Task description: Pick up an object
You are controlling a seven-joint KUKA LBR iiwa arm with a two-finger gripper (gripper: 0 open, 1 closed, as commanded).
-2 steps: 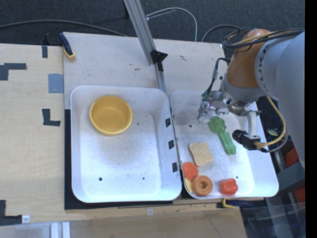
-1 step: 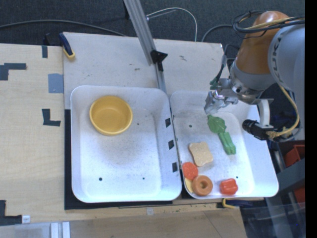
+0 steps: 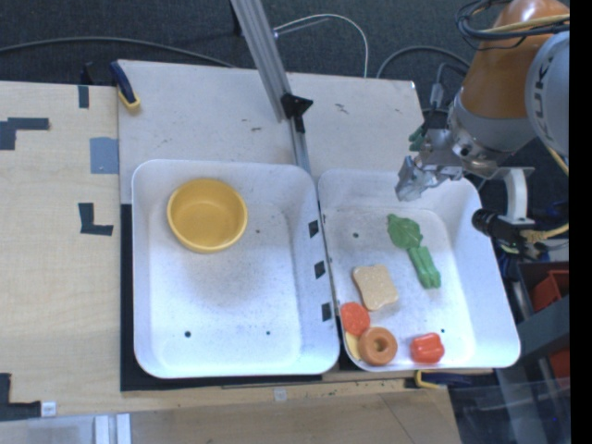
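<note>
You have a wide wooden tabletop with two white bins on it. The green toy is your marker. It lies in the right bin, near the middle. The left bin is well to the left of the green toy, and a yellow bowl sits in it.

The big grey and orange arm is up and to the right of the green toy. Its gripper hangs just above the green toy's top end, over the bin floor. You cannot tell from here if the gripper is open or closed. Nothing shows in its grip.

The green toy looks like the closest thing to pick. Come straight down over its thick middle and grab it across its thin side. Stay away from the bin wall.

Below and left of the green toy lies a toy bread slice. Lower still are a red round toy, a brown ring and a small red piece, bunched close together, so they look harder to grab.

A metal pole leans in above and left of the green toy. The floor past it is dark, with cables.
</note>
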